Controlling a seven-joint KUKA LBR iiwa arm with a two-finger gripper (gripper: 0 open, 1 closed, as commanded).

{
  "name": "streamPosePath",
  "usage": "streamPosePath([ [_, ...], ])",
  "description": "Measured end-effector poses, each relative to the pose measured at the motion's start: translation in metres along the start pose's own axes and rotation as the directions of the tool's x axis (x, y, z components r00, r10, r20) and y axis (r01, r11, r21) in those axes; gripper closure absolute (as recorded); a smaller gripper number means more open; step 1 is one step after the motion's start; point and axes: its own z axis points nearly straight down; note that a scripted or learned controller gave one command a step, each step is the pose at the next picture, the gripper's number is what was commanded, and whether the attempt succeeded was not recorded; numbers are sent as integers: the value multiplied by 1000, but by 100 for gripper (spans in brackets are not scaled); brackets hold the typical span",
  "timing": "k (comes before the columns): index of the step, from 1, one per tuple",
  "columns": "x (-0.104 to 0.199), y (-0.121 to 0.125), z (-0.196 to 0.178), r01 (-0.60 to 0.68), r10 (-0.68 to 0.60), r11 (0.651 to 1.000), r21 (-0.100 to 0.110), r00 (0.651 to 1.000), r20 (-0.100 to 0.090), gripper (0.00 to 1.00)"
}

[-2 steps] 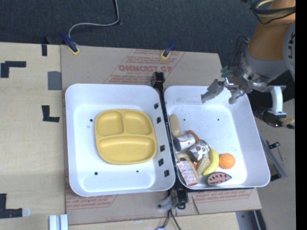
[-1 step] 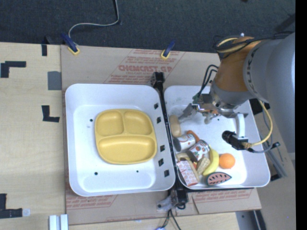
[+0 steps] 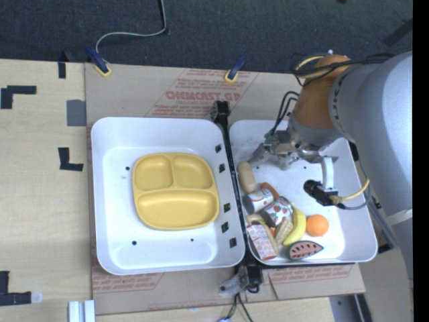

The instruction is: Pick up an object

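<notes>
Grey arm (image 3: pixel 385 106) fills the right side. We see the gripper (image 3: pixel 276 154) in the right bin (image 3: pixel 348 247), above a banana (image 3: pixel 297 225). We cannot tell its state.

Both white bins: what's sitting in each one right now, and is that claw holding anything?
Yellow plate: flat in left bin, nothing on it.
Orange: loose in right bin.
Banana: lying beside orange.
Watermelon slice: flat near front wall.
Claw: low over right bin, grip unclear.

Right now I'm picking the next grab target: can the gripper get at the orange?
Probably yes. The orange lies uncovered near the right bin's front, only the banana touching its side; the gripper hovers farther back.
</notes>
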Motion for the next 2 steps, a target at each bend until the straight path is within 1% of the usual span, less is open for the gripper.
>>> streamPosePath([
  [1, 0, 0, -10, 0, 0, 1000, 1, 1000, -1, 100],
  [2, 0, 0, -10, 0, 0, 1000, 1, 1000, -1, 0],
])
